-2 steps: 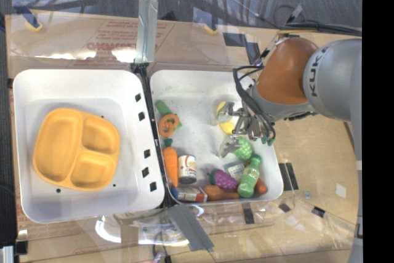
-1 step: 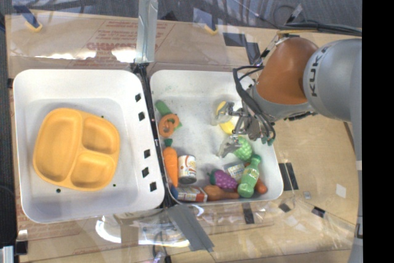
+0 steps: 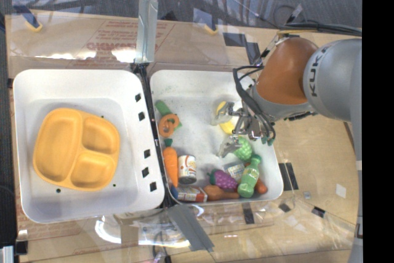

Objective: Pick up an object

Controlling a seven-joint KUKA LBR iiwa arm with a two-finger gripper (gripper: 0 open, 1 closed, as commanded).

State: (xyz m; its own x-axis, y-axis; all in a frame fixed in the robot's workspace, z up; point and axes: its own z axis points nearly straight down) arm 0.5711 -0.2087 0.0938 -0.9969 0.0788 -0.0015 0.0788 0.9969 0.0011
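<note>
My gripper [image 3: 229,129] is low in the right bin [image 3: 197,86], toward its right side, below the orange band [image 3: 280,74] of the arm. It stands open, one metal finger [image 3: 230,110] toward the far side and the other nearer the camera. A yellow fruit-like piece [image 3: 223,122] lies between them on the bin floor, partly hidden by the wrist. A bumpy green piece [image 3: 245,148] sits just beside the near finger. Nothing is lifted.
Along the right bin's near wall lie a green bottle [image 3: 249,178], purple grapes [image 3: 225,180], a small can [image 3: 186,168] and a carrot [image 3: 170,166]. An orange-and-green toy [image 3: 167,123] rests by the divider. The left bin [image 3: 37,86] holds a yellow divided plate [image 3: 75,148].
</note>
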